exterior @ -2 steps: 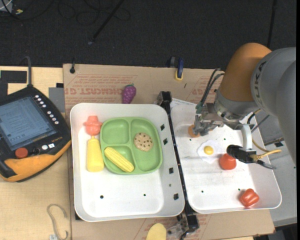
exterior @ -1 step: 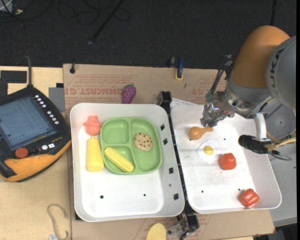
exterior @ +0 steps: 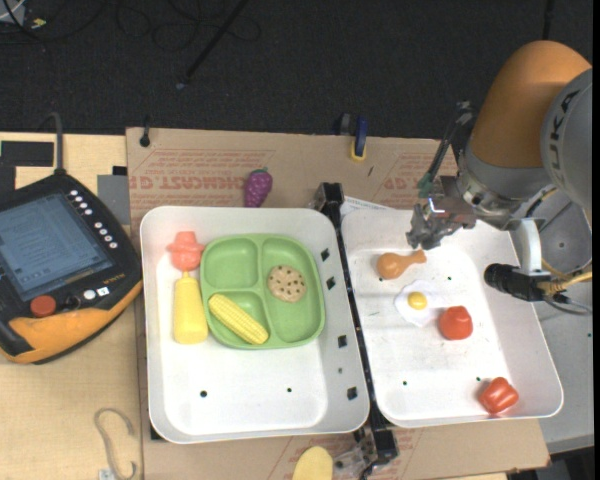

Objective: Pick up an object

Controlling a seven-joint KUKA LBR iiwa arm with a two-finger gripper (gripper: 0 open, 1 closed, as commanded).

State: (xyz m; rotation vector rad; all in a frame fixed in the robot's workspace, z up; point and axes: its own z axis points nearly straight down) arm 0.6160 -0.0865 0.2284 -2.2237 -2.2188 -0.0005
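Nearest, at the bench's (exterior: 70,388) front edge: a yellow lemon-shaped toy (exterior: 313,463), just outside the bins.

Right bin (exterior: 540,368): red pepper (exterior: 498,395) in the front corner; red cup-like piece (exterior: 456,323) mid-bin; fried egg (exterior: 416,303) just left of it; brown drumstick (exterior: 400,263) behind the egg, lying flat, narrow end toward the arm.

Claw (exterior: 427,234): low over the right bin's back part, tips just beside the drumstick's narrow end; whether they stand apart or together, I cannot tell. Nothing seen between them.

Left bin (exterior: 240,398): green divided plate (exterior: 315,318) carrying a cookie (exterior: 286,283) and corn cob (exterior: 238,318); yellow bottle (exterior: 188,310) and pink piece (exterior: 184,251) beside the plate's left.

Behind the bins: purple grapes (exterior: 258,186) on cardboard. Far left: control pendant (exterior: 50,258).
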